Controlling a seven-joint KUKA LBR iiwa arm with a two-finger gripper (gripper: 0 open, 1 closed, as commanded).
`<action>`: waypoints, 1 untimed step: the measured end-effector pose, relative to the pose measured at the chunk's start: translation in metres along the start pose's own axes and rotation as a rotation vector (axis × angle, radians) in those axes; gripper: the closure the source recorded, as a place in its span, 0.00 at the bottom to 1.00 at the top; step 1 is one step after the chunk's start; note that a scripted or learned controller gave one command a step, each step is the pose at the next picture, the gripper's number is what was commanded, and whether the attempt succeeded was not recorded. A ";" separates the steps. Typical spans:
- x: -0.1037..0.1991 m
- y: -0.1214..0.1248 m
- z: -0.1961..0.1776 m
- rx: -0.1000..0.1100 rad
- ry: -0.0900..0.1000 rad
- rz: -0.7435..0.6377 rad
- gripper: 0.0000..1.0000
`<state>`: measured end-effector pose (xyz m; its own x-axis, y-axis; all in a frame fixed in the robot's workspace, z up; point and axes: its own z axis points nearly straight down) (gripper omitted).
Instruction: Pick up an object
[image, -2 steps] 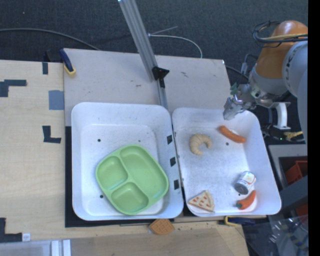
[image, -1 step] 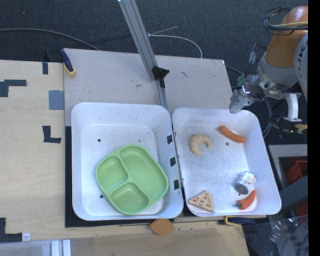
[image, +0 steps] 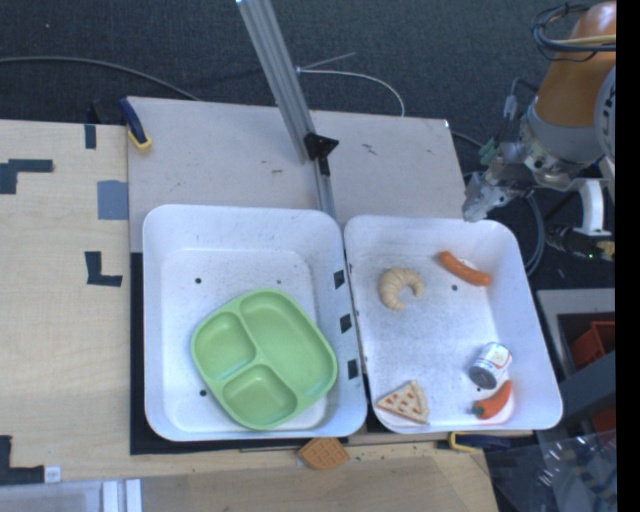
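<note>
Dark carpet surrounds a pale bench (image: 240, 150) on which two shallow white bins are set side by side, their inner rims touching along the middle. A metal post (image: 285, 80) slants down from the top edge and ends at a black bracket just behind that shared rim. The left bin (image: 165, 300) is taken up mostly by a green divided plate (image: 263, 357), which lies toward the front right corner, leaving bare floor along the back and left.

More open floor is offered by the right bin (image: 520, 290): its middle is bare, and the objects are spread near its walls. A croissant (image: 400, 286) lies in the back left part. A sausage (image: 465, 268) is placed near the back right wall. A small can (image: 489, 364) lies on its side by the right wall, with a red pepper (image: 495, 402) just in front of it in the front right corner. A wedge of pizza (image: 403, 403) rests at the front left.

The gripper (image: 478, 200) is seen above the back right corner of the right bin, at its rim, below the arm (image: 575, 90). Whether it is wide or narrow cannot be told. Nearest to it is the sausage, just forward of it and apart; the croissant is farther left. Nothing is seen between gripper and sausage. A brown cookie (image: 322, 454) lies outside, in front of the bins.
</note>
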<state>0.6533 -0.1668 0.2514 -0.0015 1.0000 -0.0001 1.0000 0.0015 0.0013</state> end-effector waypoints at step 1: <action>0.059 -0.014 -0.002 0.003 0.002 -0.005 1.00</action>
<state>0.6389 -0.1075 0.2538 -0.0063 1.0000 0.0022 1.0000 0.0063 -0.0018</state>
